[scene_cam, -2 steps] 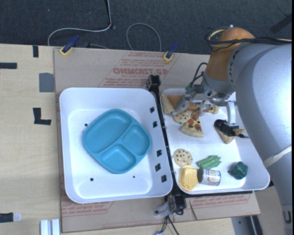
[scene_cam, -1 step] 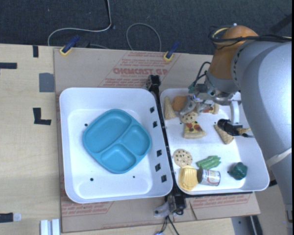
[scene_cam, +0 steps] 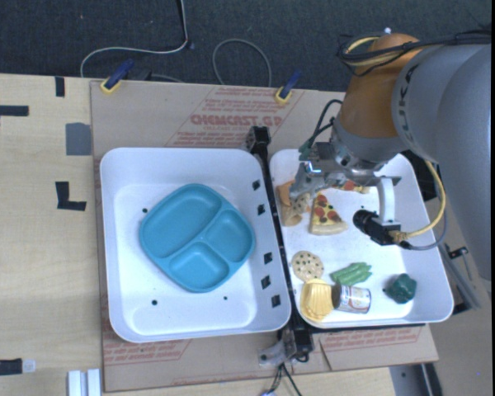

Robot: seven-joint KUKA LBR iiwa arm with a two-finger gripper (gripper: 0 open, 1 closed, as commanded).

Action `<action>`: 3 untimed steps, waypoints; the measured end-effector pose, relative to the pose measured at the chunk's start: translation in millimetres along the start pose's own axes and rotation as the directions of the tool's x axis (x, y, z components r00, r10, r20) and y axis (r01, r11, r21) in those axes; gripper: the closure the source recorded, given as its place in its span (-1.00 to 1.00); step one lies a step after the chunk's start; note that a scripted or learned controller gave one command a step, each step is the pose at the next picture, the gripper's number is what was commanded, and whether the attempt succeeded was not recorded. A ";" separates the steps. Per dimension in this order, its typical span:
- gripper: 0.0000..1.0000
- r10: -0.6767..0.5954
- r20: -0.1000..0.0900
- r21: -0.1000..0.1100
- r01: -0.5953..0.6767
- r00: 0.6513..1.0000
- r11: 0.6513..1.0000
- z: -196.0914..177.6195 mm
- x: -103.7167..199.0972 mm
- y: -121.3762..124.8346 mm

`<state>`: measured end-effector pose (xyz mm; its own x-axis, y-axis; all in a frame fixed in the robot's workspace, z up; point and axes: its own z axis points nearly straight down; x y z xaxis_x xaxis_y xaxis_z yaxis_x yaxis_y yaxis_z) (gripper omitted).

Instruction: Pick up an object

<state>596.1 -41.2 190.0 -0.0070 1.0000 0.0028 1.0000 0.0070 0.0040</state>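
My gripper (scene_cam: 310, 180) hangs over the upper left part of the right bin (scene_cam: 429, 258), just above a pizza slice (scene_cam: 326, 215) and a brown piece of bread (scene_cam: 290, 206). Nothing can be seen held in it. Lower in the same bin lie a round cookie (scene_cam: 307, 264), a green bean pod (scene_cam: 351, 272), a yellow piece (scene_cam: 316, 300), a small silver can (scene_cam: 355, 299) and a dark green lump (scene_cam: 401, 287). Another orange food piece (scene_cam: 352, 187) peeks out from under the wrist.
The left bin (scene_cam: 124, 180) holds a blue divided plate (scene_cam: 200, 236). A black divider (scene_cam: 268, 213) runs between the bins. The grey arm with its orange band (scene_cam: 379, 97) covers the right bin's upper right corner.
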 end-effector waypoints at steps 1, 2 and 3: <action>-1.00 0.005 0.003 0.005 -0.005 1.000 1.000 6.1 -4.7 0.9; -1.00 0.010 0.005 0.008 -0.010 1.000 1.000 78.6 -57.3 28.3; -1.00 0.005 0.009 -0.004 -0.005 1.000 1.000 102.2 -55.0 54.1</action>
<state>651.0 -95.5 87.8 -0.0022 1.0000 -0.0063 1.0000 0.0022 0.0081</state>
